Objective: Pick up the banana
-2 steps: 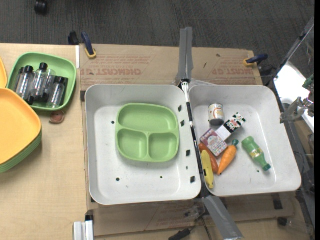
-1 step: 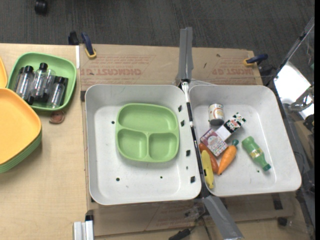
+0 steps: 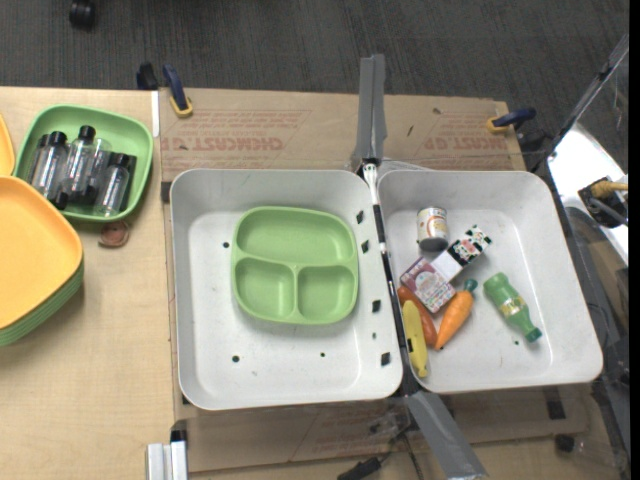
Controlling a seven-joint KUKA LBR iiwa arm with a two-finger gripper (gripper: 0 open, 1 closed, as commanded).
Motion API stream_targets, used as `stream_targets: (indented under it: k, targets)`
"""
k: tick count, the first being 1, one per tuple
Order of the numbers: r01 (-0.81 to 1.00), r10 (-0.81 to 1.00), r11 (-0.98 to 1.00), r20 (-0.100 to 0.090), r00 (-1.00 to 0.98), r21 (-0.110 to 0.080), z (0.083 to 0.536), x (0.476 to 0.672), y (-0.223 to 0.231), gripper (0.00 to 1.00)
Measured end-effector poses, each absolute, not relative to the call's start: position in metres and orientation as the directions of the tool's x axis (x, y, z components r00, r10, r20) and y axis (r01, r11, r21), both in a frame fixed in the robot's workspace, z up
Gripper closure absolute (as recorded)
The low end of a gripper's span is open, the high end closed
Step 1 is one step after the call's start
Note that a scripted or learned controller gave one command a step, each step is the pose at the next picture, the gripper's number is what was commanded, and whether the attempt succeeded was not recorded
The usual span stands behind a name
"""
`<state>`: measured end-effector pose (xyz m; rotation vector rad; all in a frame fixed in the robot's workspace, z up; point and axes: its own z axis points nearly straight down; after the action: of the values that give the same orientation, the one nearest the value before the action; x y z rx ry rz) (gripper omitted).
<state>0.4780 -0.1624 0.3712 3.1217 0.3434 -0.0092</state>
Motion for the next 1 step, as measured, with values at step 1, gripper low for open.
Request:
stream_targets:
  k: [1]
  targets:
    - [0.202, 0.202, -0.979, -0.006, 0.979, 0.0, 0.2724, 0.493, -0.0745, 0.0]
